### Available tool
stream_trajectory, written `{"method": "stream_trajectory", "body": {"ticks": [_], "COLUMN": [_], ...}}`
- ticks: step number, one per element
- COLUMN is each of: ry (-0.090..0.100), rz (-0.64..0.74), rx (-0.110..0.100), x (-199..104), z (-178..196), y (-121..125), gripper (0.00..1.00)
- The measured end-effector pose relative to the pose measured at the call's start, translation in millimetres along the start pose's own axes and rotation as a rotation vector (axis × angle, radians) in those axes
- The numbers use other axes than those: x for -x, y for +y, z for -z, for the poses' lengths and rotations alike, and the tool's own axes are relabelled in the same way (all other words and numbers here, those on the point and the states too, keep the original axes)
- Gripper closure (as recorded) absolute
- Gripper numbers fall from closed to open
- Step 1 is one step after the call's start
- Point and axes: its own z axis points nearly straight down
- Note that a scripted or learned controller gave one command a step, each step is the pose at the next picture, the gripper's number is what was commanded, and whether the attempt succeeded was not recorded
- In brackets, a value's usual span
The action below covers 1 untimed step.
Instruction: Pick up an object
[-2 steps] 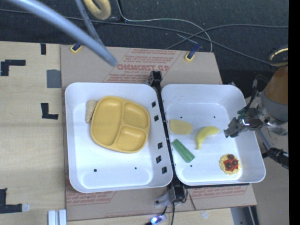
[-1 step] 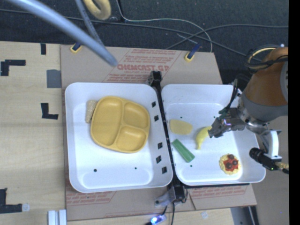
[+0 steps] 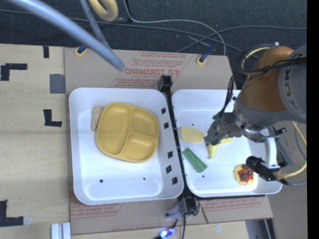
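My gripper (image 3: 215,138) is down in the right bin (image 3: 199,103), its dark fingers right over a yellow banana-like piece (image 3: 213,149) that pokes out below them. A pale yellow slice (image 3: 192,134) lies just left of the gripper. A green stick (image 3: 194,160) lies slanted near the bin's left wall. A small pizza toy (image 3: 244,175) with red spots sits at the bin's lower right. The arm's grey and orange wrist hides the bin's right side.
The left bin (image 3: 84,183) holds a yellow divided plate (image 3: 127,132) with a tan sponge-like piece (image 3: 95,117) tucked under its left edge. A black clip row runs along the divider (image 3: 169,133) between bins. Cables trail across the dark floor behind.
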Motion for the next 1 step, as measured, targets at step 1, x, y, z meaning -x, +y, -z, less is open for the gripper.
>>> {"method": "stream_trajectory", "body": {"ticks": [1], "ry": [0.000], "rz": [0.000], "rx": [-0.001], "x": [-58.6], "z": [5.1], "y": [-8.9], "gripper": [1.00]}}
